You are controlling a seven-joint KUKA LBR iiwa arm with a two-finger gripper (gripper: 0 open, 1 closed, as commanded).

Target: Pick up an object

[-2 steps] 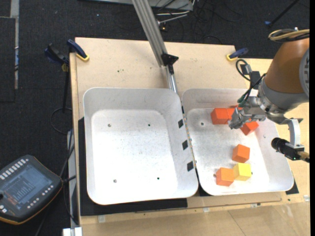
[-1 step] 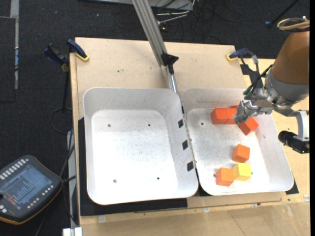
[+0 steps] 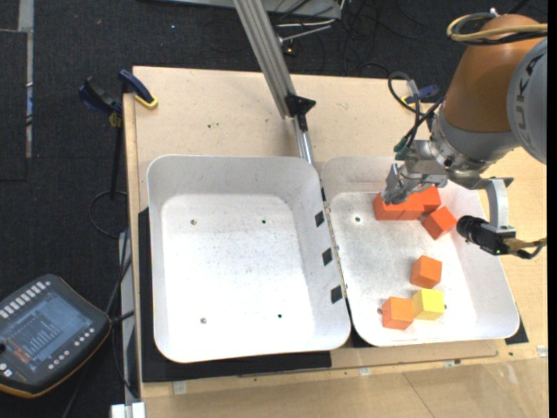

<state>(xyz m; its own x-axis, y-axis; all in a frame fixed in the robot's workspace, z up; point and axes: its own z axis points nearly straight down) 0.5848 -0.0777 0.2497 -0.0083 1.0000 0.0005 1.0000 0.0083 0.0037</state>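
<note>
My gripper [image 3: 399,190] hangs over the far part of the right bin [image 3: 370,259], its tip right at a long orange block [image 3: 409,205]. Whether the fingers touch or grasp that block cannot be made out. Just to the right of it lies a smaller orange block [image 3: 439,221]. Nearer the front sit an orange cube [image 3: 426,271], a yellow cube [image 3: 429,304] and another orange cube [image 3: 397,313], the last two side by side.
The left bin [image 3: 231,251] lies beside the right one. A metal pole [image 3: 270,50] slants in from the top to the bins' far junction. A teach pendant [image 3: 43,329] rests off the bench at lower left, blue clamps [image 3: 117,90] at its far left corner.
</note>
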